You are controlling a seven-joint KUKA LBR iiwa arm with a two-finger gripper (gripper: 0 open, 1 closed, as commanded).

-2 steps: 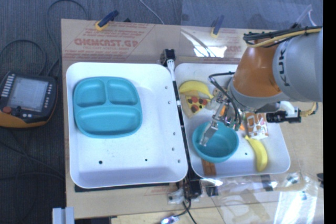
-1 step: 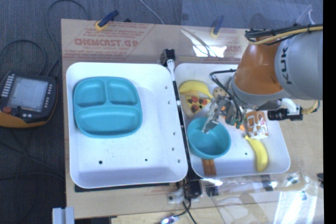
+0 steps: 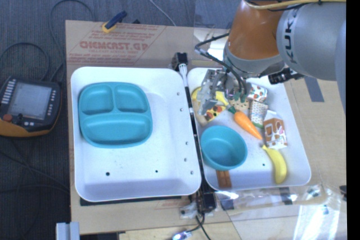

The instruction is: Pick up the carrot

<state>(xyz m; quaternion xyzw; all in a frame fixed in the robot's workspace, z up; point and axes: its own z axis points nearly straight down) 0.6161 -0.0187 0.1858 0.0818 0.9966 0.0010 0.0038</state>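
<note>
1. The end effector [image 3: 225, 90] hangs low over the far part of the right bin [image 3: 298, 146], among a clutter of small items; whether it is released or clenched cannot be told, since its metal parts blend into the clutter under it.
2. Nothing can be seen gripped in it, and the carrot [image 3: 246, 122] lies apart from it, just on the near-right side.
3. The carrot rests on the floor of the right bin, between the blue bowl [image 3: 224, 146] and a patterned box [image 3: 274, 132], close to both.
4. Its long axis runs diagonally: the blunt end points up-left toward the end effector, the thin tip down-right toward the banana [image 3: 277, 162].
5. Judged from this, a grasp should close across the carrot's width, so the wrist would need to be turned square to that diagonal.
6. The arm [image 3: 292, 31] reaches in from the right, which suits a top-down approach.
7. The left bin [image 3: 84, 177] holds a divided blue plate [image 3: 115, 114], well away from the work.
</note>
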